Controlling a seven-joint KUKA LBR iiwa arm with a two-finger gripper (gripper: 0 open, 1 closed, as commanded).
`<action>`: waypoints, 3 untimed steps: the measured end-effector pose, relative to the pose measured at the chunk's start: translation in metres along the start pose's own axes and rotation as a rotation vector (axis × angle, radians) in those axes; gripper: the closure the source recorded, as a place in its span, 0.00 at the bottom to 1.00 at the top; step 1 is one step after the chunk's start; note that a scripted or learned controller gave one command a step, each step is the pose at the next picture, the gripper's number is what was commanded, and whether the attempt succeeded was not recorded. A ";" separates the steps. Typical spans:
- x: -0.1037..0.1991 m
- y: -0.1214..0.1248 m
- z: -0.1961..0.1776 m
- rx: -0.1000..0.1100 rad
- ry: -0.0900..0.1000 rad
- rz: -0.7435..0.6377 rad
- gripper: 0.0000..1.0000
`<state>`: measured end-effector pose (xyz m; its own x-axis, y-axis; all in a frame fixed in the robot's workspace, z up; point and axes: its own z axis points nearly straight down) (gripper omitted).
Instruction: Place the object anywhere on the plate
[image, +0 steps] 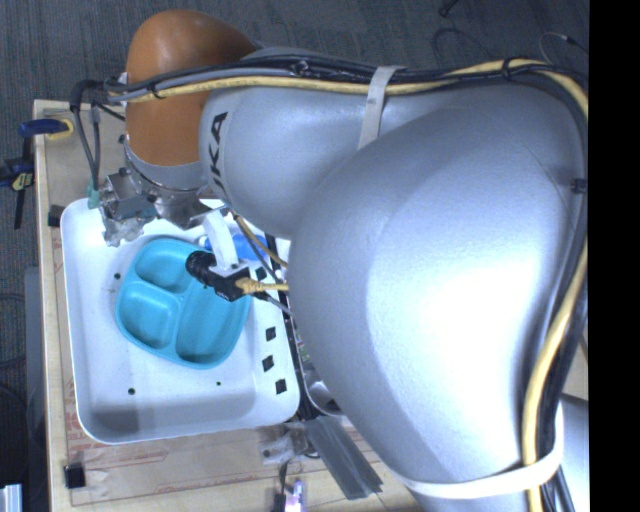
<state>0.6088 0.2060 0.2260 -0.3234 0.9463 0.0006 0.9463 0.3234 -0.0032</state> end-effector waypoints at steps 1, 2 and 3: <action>-0.097 -0.012 -0.006 0.001 -0.001 0.399 1.00; -0.139 -0.080 -0.013 0.004 0.000 0.639 1.00; 0.010 -0.029 0.044 0.003 0.000 0.499 1.00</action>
<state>0.5781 0.2057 0.1822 0.1689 0.9856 -0.0016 0.9856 -0.1689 -0.0057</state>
